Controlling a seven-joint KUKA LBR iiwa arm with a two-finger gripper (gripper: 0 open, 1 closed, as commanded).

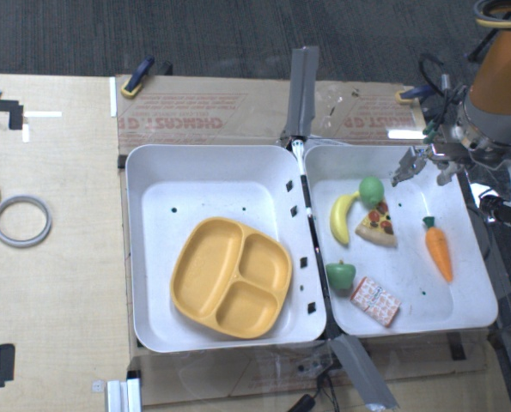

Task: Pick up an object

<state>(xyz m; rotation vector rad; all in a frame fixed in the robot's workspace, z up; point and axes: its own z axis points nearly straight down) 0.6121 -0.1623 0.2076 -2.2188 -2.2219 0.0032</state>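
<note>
Right bin [461, 316]: banana [342, 218], green ball [372, 190], pizza slice [376, 227] clustered centre; carrot [438, 251] near 3 o'clock rim; green pepper [341, 275], patterned packet [375, 300] toward 7 o'clock. Hand [427, 166], fingers spread and gripping nothing, hangs at 1 o'clock rim. Left bin [152, 230]: yellow divided plate [230, 276], bare floor at 12 o'clock.

An orange band [498, 75] is seen above the grey wrist [487, 131], beside the right bin [470, 316]. Black cables [435, 75] are looped alongside. Slim metallic fingers [406, 168] are fitted below.

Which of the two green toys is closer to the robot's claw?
The round green one at the top of the right bin, touching the banana. It sits nearer the gripper than the green pepper lower down by the divider.
</note>
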